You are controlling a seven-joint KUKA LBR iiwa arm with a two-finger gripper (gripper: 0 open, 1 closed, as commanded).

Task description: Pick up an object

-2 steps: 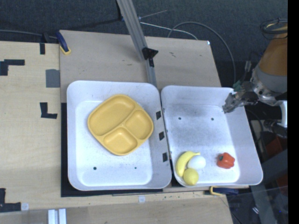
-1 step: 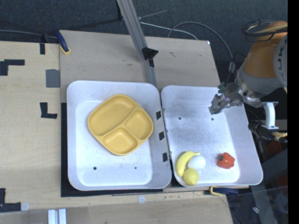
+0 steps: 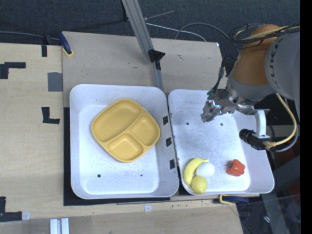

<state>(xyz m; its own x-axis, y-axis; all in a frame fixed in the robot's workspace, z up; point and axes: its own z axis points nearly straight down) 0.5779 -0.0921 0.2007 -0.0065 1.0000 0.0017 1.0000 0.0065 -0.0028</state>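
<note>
Fingers (image 3: 209,113) are seen as a dark metal cluster at the end of the arm (image 3: 253,67), over the upper part of the right bin (image 3: 261,145); whether they are apart or together cannot be told from this slant, and nothing is seen held there. No object lies beneath that spot, only bare speckled floor.

The step in hand is judged to be the approach, with no pick made yet. The candidates are gathered along the near edge of the same bin, well apart from the tool. A curved banana (image 3: 193,166), a smooth white egg-shaped piece (image 3: 206,169) and a rounded lemon (image 3: 199,184) are packed touching one another in the near left corner. A small red pepper-like piece (image 3: 235,167) sits alone, to their right.

A travel towards the near edge and a descent are called for next. The red piece is judged the easier target, since free space is left on all sides; the clustered three are pressed against the bin wall, and their glossy, rounded shapes may slip.

In the left bin (image 3: 80,130) a yellow divided plate (image 3: 126,129) lies flat, with three compartments and a smooth plastic look. Both bins rest on the pale wooden bench (image 3: 29,130).
</note>
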